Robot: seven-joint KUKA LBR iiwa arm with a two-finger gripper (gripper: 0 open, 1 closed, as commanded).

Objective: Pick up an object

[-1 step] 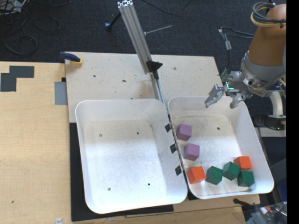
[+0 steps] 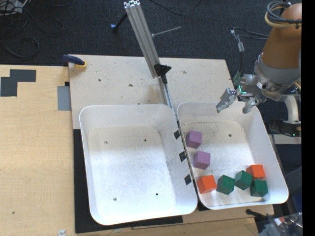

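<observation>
- Seven cubes (image 2: 226, 184) crowd the right bin (image 2: 271, 146)'s near half.
- End effector (image 2: 236, 103) hovers over the bin's far rim, fingers spread, nothing held.
- We judge risk: packed green cubes jam fingers; wall blocks descent.

Loads of open floor in the right bin, blocks bunched at the near edge

The right bin (image 2: 263, 132) had its far half bare under the gripper (image 2: 236, 103). Two purple cubes (image 2: 194, 138) sat along its left wall; two orange cubes (image 2: 206, 183) and three green cubes (image 2: 226, 184) crowded the near edge, some touching, so tight gaps there. A slanted metal post (image 2: 145, 38) stood over the divider.
</observation>
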